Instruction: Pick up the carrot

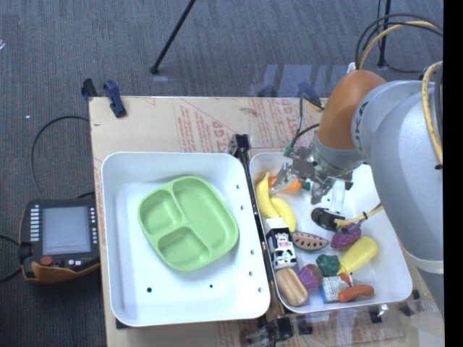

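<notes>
The carrot (291, 186) is a small orange piece at the far left end of the right bin (391, 266), just right of the bananas (266, 197). My gripper (299, 186) hangs low right over it, pointing down from the grey wrist with the orange band (347, 110). Its two fingers stand apart, one at the carrot's left end and one to its right, so the gripper is open around the carrot. Most of the carrot is hidden under the gripper body.
The right bin is crowded: a cow-print carton (282, 246), watermelon slice (309, 241), eggplant (346, 237), yellow bottle (358, 254), bun (291, 286), broccoli (328, 264), sausage (356, 293). The left bin (116, 280) holds a green divided plate (188, 221).
</notes>
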You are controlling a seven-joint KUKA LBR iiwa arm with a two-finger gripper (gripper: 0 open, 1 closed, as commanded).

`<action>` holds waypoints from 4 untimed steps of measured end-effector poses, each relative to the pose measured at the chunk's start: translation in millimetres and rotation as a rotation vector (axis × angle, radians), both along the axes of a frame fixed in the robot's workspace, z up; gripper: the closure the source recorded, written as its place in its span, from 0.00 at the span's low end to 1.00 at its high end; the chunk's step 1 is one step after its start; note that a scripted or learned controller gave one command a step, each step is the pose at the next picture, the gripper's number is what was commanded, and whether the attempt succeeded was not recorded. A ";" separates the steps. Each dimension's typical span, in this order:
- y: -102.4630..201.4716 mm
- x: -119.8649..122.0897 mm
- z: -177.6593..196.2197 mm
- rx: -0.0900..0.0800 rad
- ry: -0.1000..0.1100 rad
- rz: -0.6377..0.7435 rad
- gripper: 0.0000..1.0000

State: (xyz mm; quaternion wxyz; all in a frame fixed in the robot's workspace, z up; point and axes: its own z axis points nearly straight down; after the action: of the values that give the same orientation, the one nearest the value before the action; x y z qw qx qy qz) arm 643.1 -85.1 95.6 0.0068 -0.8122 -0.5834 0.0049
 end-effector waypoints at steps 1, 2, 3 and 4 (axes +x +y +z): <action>-0.2 -0.1 9.6 0.002 0.004 0.002 1.00; -0.1 -0.3 9.3 0.001 0.005 0.003 0.00; -14.8 -2.8 -11.1 -0.006 0.006 -0.353 0.00; -14.2 -2.3 -1.3 -0.007 0.008 -0.346 1.00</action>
State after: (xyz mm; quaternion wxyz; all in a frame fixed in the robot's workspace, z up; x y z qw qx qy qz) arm 640.7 -99.3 94.2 0.0070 -0.9004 -0.4349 0.0089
